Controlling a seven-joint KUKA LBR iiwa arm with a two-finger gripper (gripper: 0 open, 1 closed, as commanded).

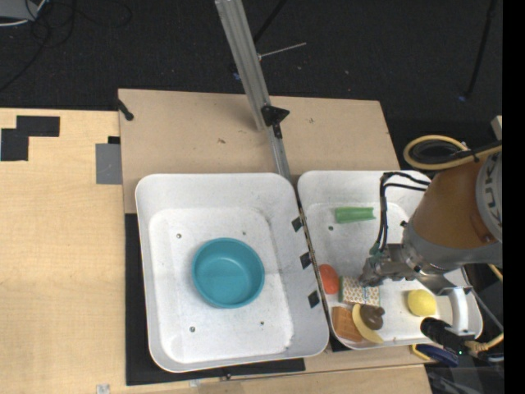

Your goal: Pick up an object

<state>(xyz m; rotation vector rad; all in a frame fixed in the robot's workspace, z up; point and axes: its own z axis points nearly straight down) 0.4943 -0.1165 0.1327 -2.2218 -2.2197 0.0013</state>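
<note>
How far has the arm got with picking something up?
Nothing looks picked yet. The gripper is low in the right bin, just above a patterned piece beside the orange item; its grasp can't be made out. Grasping and lifting remain. The teal bowl sits untouched in the left bin.

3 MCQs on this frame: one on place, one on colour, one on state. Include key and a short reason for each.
1. Where is the teal bowl?
A. left bin
B. right bin
C. on the bench

2. What colour is the cylinder near the right bin's far wall?
A. red
B. green
C. blue

3. How does the teal bowl sit?
A. upside down
B. on its side
C. upright, opening up

Key:
1 A: the teal bowl sits alone in the left bin.
2 B: the cylinder is green, in the right bin.
3 C: its hollow inside faces the camera.
</note>
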